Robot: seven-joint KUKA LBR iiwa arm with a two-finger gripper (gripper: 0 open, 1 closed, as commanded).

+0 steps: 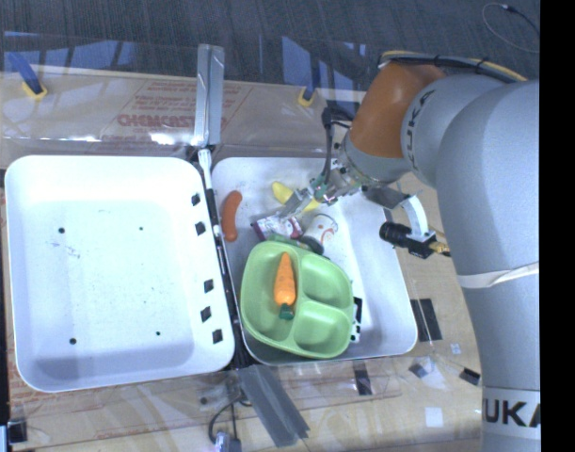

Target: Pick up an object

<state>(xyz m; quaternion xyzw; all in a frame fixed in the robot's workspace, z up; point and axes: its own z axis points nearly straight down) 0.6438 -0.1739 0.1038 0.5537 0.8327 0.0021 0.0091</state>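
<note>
The right bin (391,281) holds several objects. A green divided plate (311,314) lies at its front with a toy carrot (285,281) in one compartment. Along the bin's left wall lies an orange-red sausage (231,213). A yellow piece (283,192), a silvery crumpled packet (276,224) and a small white round item (323,226) cluster near the back. My gripper (311,196) reaches in from the right and hangs low over this cluster, right beside the yellow piece and just above the packet. Nothing is visibly held.
The left bin (23,252) stands beside the right one, divided from it by a grey metal bar (209,92). The arm's large grey body (475,158) covers the bench's right side. A clear plastic sheet (127,102) lies behind the bins.
</note>
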